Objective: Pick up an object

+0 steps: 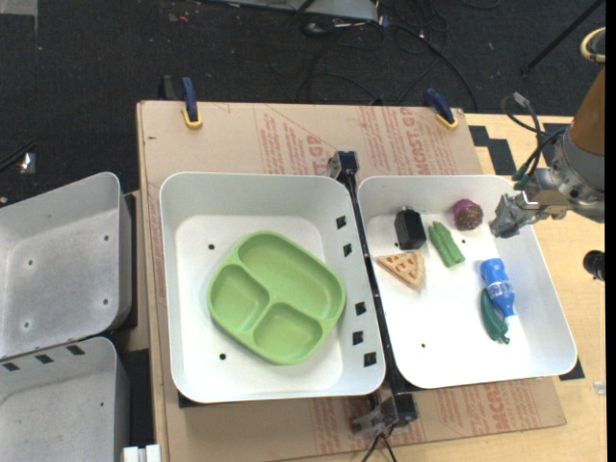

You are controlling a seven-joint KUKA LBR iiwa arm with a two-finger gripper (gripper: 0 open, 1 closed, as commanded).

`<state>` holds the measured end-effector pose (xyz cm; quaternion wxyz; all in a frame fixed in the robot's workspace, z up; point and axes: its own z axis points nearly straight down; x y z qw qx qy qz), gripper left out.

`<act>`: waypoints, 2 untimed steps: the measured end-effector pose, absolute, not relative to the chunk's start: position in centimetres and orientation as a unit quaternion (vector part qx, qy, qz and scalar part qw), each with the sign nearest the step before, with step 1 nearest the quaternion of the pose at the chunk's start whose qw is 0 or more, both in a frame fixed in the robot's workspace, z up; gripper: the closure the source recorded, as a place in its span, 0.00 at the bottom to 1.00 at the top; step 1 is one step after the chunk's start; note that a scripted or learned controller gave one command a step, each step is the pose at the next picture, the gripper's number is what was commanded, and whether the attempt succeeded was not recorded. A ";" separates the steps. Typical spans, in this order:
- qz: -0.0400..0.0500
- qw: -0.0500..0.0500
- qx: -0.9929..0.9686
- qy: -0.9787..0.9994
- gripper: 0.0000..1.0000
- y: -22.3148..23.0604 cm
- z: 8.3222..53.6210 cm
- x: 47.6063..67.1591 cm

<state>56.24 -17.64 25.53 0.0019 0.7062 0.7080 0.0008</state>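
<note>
Over the right bin's far right rim, the gripper hovers, and I cannot tell how its fingers stand. Left of it sits a purple ball; beyond that a green stick, black block, pizza slice. Near the gripper's side lies a blue bottle. A green tray fills the left bin.

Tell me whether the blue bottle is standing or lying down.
Lying down. The blue bottle rests on its side on the floor of the right bin, its length running along the bin floor.
</note>
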 end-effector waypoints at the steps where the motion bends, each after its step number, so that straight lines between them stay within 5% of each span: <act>1: 0.000 -0.001 0.705 0.710 1.00 -12.6 24.1 56.4; 2: 0.001 -0.001 0.704 0.710 1.00 -6.3 23.6 57.2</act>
